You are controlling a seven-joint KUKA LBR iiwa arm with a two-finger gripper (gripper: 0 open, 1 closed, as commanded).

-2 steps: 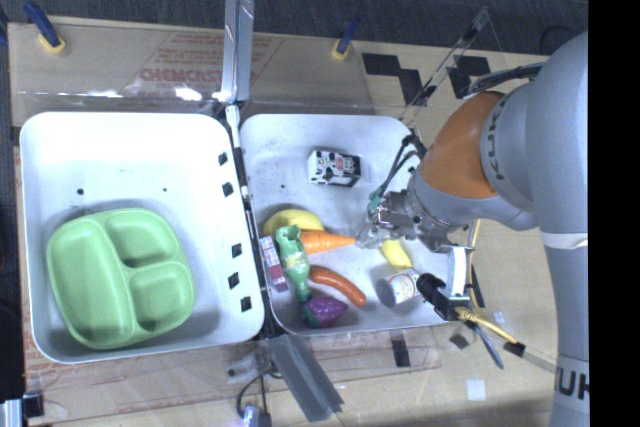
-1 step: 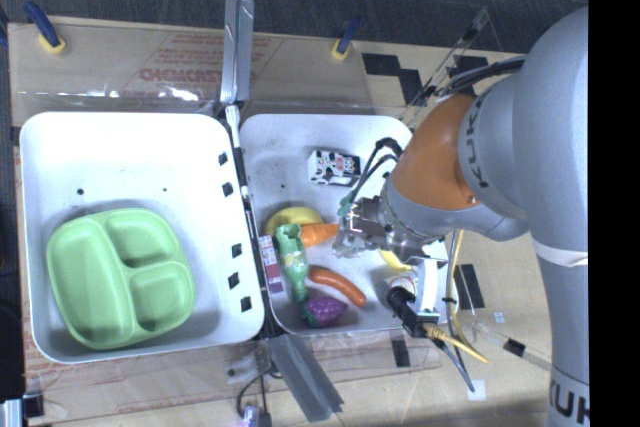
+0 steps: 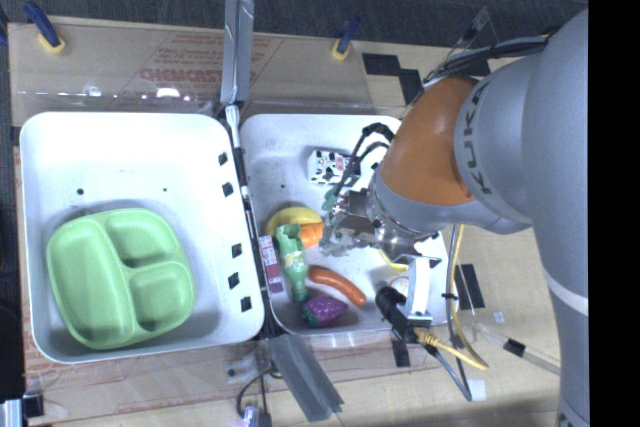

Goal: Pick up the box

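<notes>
The box (image 3: 327,166) I am after is a small white carton with black blotches like cow hide and a bit of coloured print on its face. It lies flat on the floor of the right bin (image 3: 268,147), in the far half, tilted slightly against the bin's edges. Its right end is hidden under my wrist. It sits apart from the fruit nearer the front.

Green tray (image 3: 118,275) in L bin (image 3: 40,140)
</notes>
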